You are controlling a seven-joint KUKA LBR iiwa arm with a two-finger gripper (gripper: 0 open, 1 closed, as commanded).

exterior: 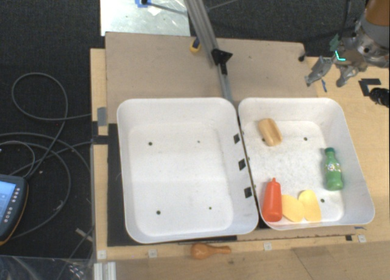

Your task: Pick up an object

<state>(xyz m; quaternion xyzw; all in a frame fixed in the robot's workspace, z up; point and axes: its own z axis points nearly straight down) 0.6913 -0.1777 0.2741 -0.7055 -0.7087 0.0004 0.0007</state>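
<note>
Gripper point(332, 72) raised beyond the far rim of the right bin point(353, 129), fingers spread apart with nothing between them.

From my remote station I see four objects in that bin: a tan block point(269, 131) near its far left, a green bottle point(333, 168) at its right, and a red bottle point(272, 199) touching yellow pieces point(301, 206) along the near wall.

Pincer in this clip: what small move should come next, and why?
Probably bring the pincer forward and down toward the green bottle. It hangs open above the bench behind the right bin, holding nothing, and the bottle lies apart from the other items, with room around it.
</note>
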